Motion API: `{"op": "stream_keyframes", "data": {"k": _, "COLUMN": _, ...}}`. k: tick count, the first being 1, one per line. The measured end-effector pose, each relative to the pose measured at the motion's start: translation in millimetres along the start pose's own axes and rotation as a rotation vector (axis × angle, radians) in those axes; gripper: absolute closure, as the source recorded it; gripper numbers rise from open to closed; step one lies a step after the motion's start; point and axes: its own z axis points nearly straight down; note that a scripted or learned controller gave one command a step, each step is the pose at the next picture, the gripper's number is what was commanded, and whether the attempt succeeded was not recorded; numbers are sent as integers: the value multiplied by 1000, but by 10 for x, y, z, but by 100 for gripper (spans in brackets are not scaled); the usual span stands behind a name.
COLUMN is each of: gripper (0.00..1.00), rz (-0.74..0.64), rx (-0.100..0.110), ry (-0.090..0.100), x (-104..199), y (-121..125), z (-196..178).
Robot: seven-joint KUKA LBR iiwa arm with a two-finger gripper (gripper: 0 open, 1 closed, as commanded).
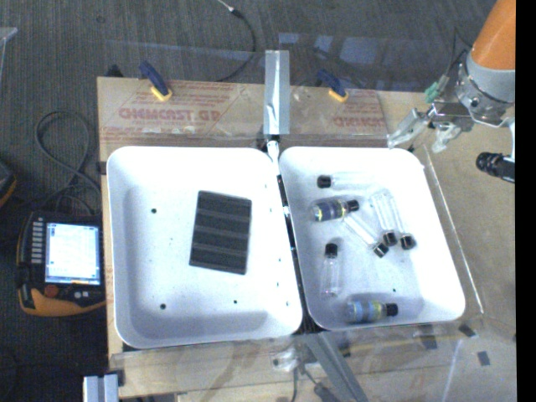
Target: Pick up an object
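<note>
The right bin (pixel 435 224) holds several small vials with black caps. A yellowish vial (pixel 334 210) lies near its middle, two clear vials (pixel 383 218) lie to its right, and a clear one (pixel 331 270) sits lower down. A bluish vial (pixel 368 311) rests by the front wall, and a short one (pixel 324 181) near the back. My gripper (pixel 419 134) hangs above the right bin's back right corner, open, with nothing between its fingers. It is well apart from every vial.
The left bin (pixel 134 224) holds a black ridged pad (pixel 221 232). A metal divider (pixel 276 99) stands behind the seam between the bins. Two blue clamps (pixel 154 79) grip the back board. A teach pendant (pixel 63 262) lies off the bench at left.
</note>
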Motion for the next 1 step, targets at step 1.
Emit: {"op": "stream_keyframes", "data": {"k": 1, "gripper": 0, "rz": -131, "rx": 1, "ry": -2, "x": 300, "y": 66, "z": 1111}}
